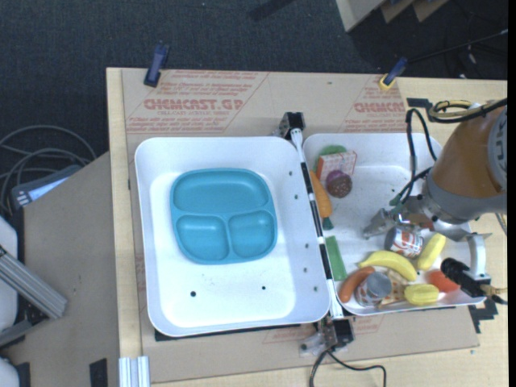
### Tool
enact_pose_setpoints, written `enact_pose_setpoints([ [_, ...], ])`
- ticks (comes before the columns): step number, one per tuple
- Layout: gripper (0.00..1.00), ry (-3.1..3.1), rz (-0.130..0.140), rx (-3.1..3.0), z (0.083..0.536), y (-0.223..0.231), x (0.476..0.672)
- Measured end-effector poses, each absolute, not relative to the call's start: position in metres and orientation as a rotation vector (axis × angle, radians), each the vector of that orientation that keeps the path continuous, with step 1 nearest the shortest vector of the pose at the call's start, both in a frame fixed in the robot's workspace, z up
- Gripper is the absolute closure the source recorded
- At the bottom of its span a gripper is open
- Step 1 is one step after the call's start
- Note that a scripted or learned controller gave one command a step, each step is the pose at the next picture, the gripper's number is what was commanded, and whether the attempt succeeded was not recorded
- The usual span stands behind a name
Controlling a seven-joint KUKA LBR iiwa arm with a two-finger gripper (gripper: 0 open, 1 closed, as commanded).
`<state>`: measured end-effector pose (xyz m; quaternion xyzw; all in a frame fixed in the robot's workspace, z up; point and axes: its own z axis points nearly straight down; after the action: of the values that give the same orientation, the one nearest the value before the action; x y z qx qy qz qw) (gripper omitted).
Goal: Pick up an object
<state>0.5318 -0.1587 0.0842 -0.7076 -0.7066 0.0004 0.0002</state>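
- Pincer [401,226] low in the right bin [379,150], opening not possible to tell, just above a small can [407,241].
- Banana [389,264] right below, purple ball [339,185] up-left.
- Blue tray [223,214] far left, on the cardboard bench [201,103].

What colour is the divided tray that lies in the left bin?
The divided tray is light blue, seen plainly in the camera view against the white left bin.

The bench [201,103] bears two white bins, left [153,216] and right [379,156], side by side.
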Motion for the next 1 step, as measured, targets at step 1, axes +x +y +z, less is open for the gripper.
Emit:
enact_pose_setpoints([
  [1, 0.0, -2.221, 0.0, -2.218, 0.0844, -0.112, 0.6195],
])
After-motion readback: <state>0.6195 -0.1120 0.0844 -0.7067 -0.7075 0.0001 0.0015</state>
